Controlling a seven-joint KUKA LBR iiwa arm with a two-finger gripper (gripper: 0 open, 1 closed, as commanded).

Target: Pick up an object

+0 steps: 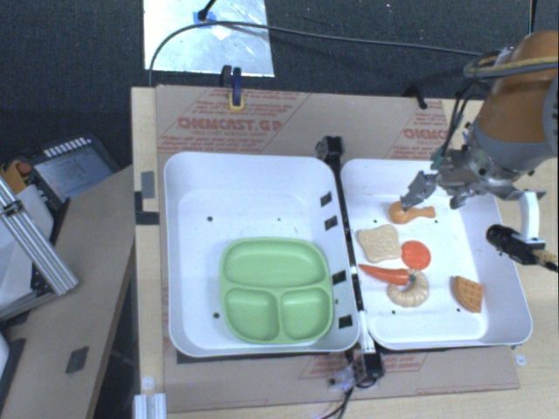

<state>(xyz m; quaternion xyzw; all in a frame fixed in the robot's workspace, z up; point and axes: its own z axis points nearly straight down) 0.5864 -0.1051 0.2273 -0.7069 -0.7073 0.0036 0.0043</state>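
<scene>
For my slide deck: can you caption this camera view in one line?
Gripper hovers open over a drumstick in the right bin; a green tray sits in the left bin.

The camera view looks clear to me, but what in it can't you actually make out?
- Gripper: too small and blurred to tell whether it touches the orange toy just below it.
- Arm: cut off by the right and top edges, so its base is out of frame.
- Red pepper: its right end is hidden where it meets the shrimp-like toy.
- Green divided plate: any markings on it are too small to tell.
</scene>
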